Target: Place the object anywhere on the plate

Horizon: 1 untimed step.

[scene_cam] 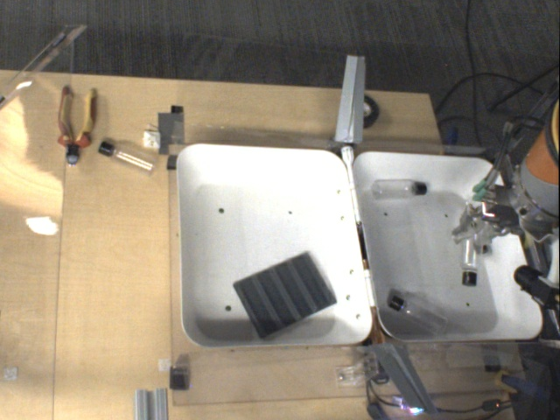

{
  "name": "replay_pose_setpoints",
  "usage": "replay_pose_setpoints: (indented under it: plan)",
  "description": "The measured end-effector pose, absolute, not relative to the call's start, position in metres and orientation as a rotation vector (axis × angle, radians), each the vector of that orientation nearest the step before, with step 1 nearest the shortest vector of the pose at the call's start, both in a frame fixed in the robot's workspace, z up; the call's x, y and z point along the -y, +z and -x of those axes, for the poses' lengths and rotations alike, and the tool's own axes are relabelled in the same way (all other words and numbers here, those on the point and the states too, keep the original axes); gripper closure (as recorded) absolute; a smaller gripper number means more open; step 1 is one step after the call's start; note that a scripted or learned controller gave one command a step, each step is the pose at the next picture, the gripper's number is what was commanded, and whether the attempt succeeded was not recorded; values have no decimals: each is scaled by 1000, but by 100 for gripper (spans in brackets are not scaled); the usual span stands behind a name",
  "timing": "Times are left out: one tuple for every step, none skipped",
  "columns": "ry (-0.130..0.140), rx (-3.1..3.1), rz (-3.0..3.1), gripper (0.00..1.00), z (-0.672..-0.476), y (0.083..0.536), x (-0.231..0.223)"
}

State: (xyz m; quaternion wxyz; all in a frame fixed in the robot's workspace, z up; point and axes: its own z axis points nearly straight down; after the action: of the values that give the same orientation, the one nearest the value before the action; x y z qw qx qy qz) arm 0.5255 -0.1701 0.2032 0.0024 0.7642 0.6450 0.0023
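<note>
Dark ribbed rectangular plate (pixel 284 294) lies near in the left white bin (pixel 201 234). Over the right white bin (pixel 525 326), the tool (pixel 470 254) clamps a clear black-capped vial (pixel 469 265).

You look down from one fixed camera above the bench (pixel 105 304), tilted slightly, far enough back to take in both white bins (pixel 262 191) and the dark floor beyond; the arm (pixel 538 173) enters from your right.
</note>
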Motion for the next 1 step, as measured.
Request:
replay_pose_setpoints:
  plan:
    - [5,-1910,-2491,100,-578,222,98]
